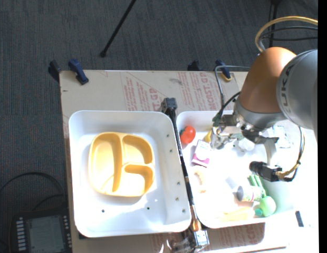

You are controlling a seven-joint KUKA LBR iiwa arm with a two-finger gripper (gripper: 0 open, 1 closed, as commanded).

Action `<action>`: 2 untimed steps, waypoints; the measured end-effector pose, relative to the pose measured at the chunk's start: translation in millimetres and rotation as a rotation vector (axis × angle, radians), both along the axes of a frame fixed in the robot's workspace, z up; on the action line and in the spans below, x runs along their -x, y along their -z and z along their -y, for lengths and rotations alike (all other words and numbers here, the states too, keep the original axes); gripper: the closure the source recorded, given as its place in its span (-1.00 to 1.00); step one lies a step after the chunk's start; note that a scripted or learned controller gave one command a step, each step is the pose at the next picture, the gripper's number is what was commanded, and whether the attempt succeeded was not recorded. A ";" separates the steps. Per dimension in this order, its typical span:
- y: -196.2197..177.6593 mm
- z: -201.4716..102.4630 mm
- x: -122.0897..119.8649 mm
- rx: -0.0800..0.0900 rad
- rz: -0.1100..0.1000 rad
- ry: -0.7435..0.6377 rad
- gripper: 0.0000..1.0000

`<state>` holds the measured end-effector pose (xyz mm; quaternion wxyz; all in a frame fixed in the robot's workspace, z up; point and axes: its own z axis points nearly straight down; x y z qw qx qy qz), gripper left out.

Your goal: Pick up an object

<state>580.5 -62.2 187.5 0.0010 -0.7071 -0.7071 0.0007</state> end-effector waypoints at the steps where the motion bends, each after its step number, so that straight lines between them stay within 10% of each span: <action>1: 0.0 -0.2 -0.1 0.000 0.000 0.001 -1.00; 2: 94.4 20.7 -62.0 -0.001 -0.004 -0.002 -1.00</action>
